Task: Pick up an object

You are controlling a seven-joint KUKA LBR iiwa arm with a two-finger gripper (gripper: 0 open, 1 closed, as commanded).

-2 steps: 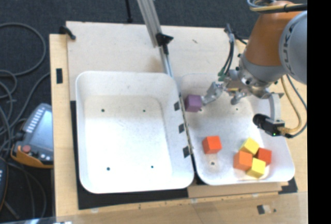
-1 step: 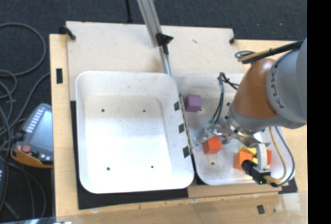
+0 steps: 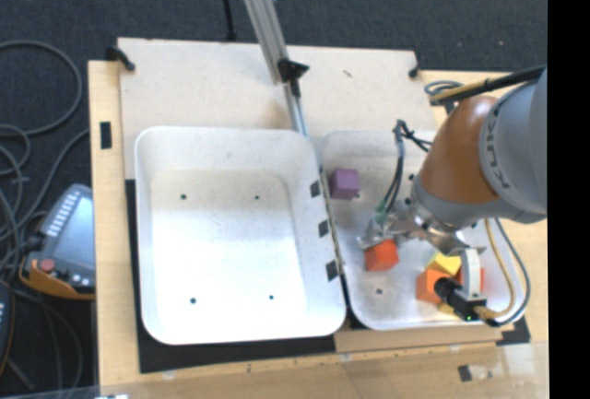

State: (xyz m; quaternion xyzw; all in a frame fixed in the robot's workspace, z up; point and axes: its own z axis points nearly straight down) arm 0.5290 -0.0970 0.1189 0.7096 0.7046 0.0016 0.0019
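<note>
My gripper (image 3: pixel 380 237) hangs low in the right bin (image 3: pixel 369 310), reaching in from the right under the orange-banded wrist. An orange block (image 3: pixel 382 255) lies directly below its fingers, touching or nearly touching them. A purple cube (image 3: pixel 345 183) rests farther back near the bin's left wall. At the right of the bin lie a yellow piece (image 3: pixel 446 264) and another orange piece (image 3: pixel 430 285), partly covered by the arm's hardware.
The left bin (image 3: pixel 230 231) stands alongside, separated by a ridge with black clips (image 3: pixel 324 227). A slanted aluminium post (image 3: pixel 267 19) rises behind the bins. A teach pendant (image 3: pixel 64 240) and cables lie off the bench at left.
</note>
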